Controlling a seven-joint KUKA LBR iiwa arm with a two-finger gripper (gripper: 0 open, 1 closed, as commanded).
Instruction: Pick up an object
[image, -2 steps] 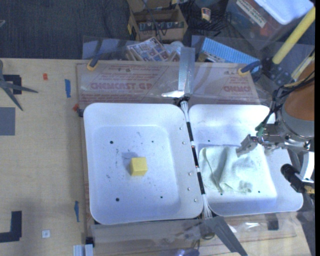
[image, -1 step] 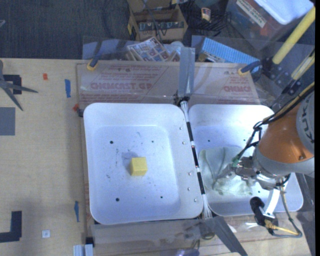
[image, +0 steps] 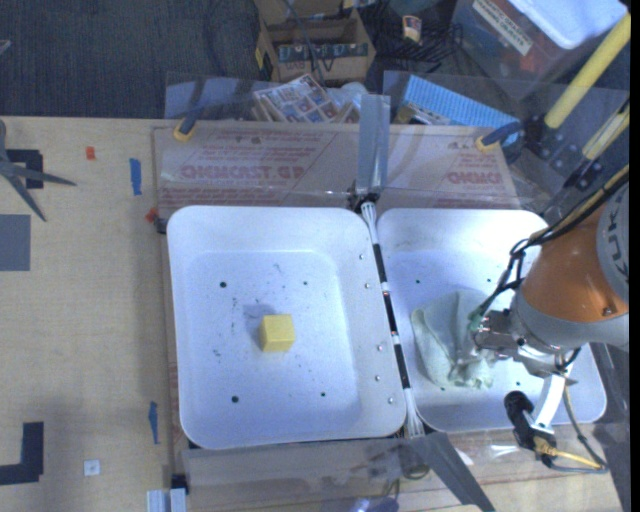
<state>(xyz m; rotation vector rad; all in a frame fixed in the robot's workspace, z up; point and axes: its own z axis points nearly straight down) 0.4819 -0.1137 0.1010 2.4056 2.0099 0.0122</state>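
Observation:
A small yellow block (image: 277, 332) lies near the middle of the left bin (image: 200, 250). A crumpled pale green cloth (image: 440, 340) lies in the right bin (image: 440, 235), toward its front left. My gripper (image: 478, 366) reaches down at the cloth's right edge, under the grey wrist and orange band (image: 565, 285). Its tip is down among the folds of the cloth.
A metal divider strip (image: 385, 300) runs between the two bins. A clear plastic wall (image: 350, 165) stands behind the bins. Cables and a black connector (image: 520, 415) hang by the right bin's front edge. Wooden bench surface (image: 80, 300) spreads to the left.

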